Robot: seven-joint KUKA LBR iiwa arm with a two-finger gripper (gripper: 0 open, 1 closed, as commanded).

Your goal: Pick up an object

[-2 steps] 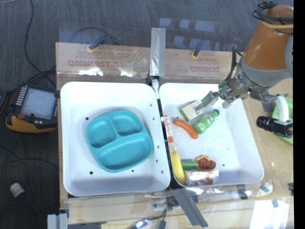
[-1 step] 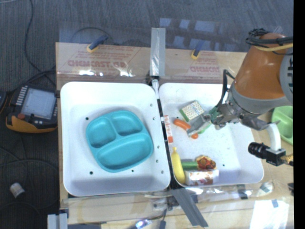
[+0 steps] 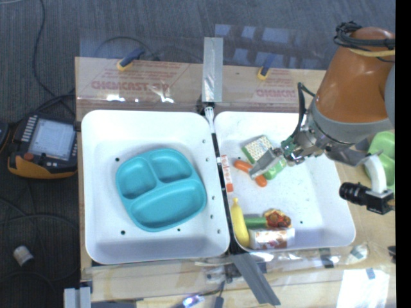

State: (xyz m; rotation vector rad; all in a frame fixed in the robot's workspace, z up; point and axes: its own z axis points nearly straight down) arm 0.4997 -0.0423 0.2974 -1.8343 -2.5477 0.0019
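Camera view, we count: two bins; left bin (image 3: 96, 172) holds one blue tray (image 3: 160, 188); right bin (image 3: 321, 197) holds several toy foods; gripper (image 3: 273, 162) at centre, fingers' state we cannot tell.

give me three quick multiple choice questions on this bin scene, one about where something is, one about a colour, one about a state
1. Where does the divided plate lie?
A. in the left bin
B. in the right bin
C. on the floor

2. What colour is the divided plate?
A. red
B. turquoise
C. black

3. How does the banana rest?
A. hanging from the arm
B. standing on the divided plate
C. lying in the right bin by its left wall

Answers:
1. A, it sits on the floor of the left bin.
2. B, its three compartments are all turquoise.
3. C, it lies flat along the wall beside the green item, away from the gripper.
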